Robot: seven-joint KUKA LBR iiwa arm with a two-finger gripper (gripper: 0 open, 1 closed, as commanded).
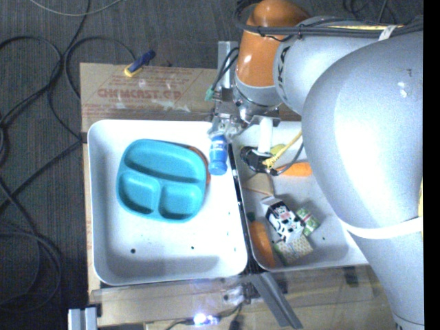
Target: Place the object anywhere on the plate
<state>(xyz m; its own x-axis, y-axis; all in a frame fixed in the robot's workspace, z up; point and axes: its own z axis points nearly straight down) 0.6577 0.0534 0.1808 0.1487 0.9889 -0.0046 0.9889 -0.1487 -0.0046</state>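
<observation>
A blue divided plate [162, 179] lies in the left white bin [103, 239], toward its back. A brown rim peeks out along the plate's right side. My gripper [221, 130] hangs over the bin's back right corner, just right of the plate. It is shut on the top of a small blue bottle [218, 157] with a pale band. The bottle stands upright below the fingers, beside the plate's right edge and close to the wall between the two bins.
The right bin [330, 249] holds an orange carrot-like piece [297, 170], a black-and-white toy [280, 218], a patterned packet [297, 243] and an orange object [261, 243]. Behind the bins lies cardboard [137, 95] with a blue-and-yellow item [139, 62]. The arm [357, 115] looms over the right bin.
</observation>
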